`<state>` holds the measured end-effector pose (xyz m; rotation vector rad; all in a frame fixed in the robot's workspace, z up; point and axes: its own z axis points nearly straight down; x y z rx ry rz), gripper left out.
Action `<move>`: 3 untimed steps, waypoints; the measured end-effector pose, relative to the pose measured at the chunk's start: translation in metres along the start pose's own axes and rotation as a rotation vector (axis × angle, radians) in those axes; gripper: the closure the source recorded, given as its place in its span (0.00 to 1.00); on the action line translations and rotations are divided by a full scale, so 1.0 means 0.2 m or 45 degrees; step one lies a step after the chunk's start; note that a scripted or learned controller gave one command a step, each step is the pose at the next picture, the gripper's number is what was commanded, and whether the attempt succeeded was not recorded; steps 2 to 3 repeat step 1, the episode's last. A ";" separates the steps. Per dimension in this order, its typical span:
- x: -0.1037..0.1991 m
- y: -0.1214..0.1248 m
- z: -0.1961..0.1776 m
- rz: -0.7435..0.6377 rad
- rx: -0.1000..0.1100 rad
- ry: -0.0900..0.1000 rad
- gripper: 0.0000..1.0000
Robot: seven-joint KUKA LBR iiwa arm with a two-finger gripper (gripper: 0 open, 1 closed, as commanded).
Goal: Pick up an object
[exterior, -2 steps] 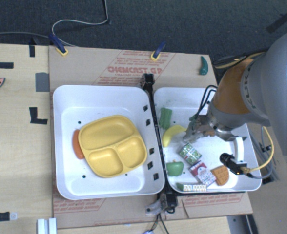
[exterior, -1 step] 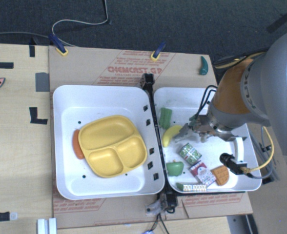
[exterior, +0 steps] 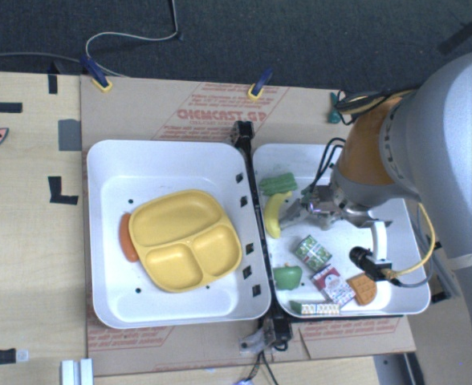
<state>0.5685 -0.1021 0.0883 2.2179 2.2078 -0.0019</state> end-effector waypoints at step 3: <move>0.01 0.00 -0.04 -0.003 0.004 0.003 1.00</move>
